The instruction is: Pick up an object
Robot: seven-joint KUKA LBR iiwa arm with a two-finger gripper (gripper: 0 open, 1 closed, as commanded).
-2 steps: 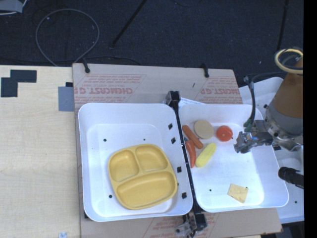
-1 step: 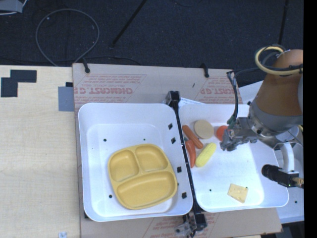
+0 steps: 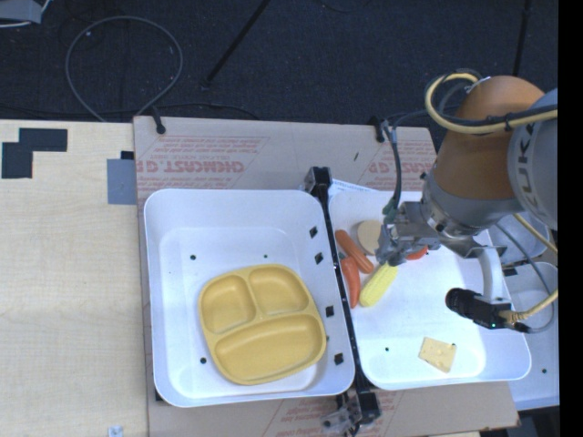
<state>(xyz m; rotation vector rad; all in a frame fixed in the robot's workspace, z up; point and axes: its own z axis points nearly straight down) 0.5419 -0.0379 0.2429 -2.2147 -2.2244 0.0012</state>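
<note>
**My hand above the corn in the right bin**

My hand (image 3: 393, 247) hangs low over the right bin (image 3: 492, 371), just right of the divider between the two bins, near the middle of the frame. Right under it lies a yellow corn cob (image 3: 377, 285). Its long axis runs on a slant, upper end toward the upper right beneath my hand, lower end pointing lower left toward the divider. I cannot tell how my hand is set, nor whether it touches the cob. Two orange carrots (image 3: 352, 260) lie just left of the corn, slanting the other way. A yellow cheese wedge (image 3: 437, 354) sits toward the bin's lower right. The left bin (image 3: 173, 217) holds a yellow divided plate (image 3: 261, 323).
</note>
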